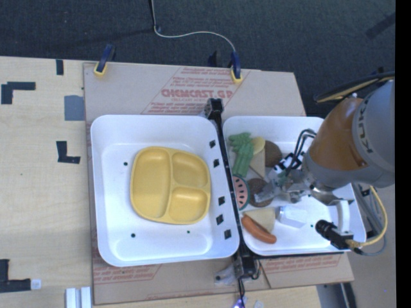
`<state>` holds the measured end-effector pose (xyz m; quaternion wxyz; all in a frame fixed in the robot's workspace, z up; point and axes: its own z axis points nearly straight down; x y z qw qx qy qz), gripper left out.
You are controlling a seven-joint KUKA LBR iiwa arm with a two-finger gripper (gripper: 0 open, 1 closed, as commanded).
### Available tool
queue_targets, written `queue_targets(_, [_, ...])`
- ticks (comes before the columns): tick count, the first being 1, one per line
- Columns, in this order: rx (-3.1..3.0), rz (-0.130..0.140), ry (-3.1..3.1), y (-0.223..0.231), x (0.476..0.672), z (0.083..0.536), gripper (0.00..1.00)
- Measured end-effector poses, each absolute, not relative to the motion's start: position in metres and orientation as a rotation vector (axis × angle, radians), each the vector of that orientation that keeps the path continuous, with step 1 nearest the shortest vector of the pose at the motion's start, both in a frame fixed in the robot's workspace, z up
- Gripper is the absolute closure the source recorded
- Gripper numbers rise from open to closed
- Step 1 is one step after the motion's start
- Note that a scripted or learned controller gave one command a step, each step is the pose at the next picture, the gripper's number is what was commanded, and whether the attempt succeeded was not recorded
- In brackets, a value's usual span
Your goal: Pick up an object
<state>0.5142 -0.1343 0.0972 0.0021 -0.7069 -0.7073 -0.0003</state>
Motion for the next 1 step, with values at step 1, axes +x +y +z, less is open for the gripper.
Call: queue_targets(1, [-2.219, -0.002, -2.223, -0.1349, 0.5601, 0.0860, 0.00])
